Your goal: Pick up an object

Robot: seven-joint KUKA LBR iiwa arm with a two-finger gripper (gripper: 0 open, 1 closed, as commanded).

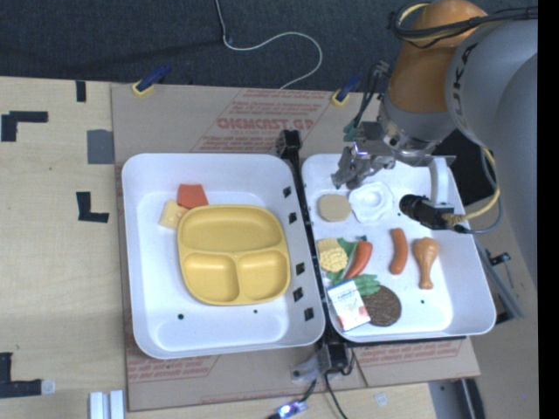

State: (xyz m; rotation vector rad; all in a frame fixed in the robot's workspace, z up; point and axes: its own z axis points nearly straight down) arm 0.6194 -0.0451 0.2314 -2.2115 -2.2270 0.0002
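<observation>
At the lower right of the frame, the right bin point(463, 317) holds a brown patty point(383, 305), a sausage point(398, 250), a drumstick point(425, 257), corn point(331, 255) and a tan cookie point(334, 207). Left, a yellow tray point(234, 253) fills the other bin point(148, 260). Farther up, the gripper point(349, 171) hangs above the cookie; whether its fingers are released or clenched cannot be told.

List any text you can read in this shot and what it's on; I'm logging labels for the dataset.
Red printing on the cardboard sheet under the bins: upside down from this camera and too blurred to read.
Small carton in the right bin: a printed label, too small to read.
Nothing else carries legible words or numbers.
</observation>
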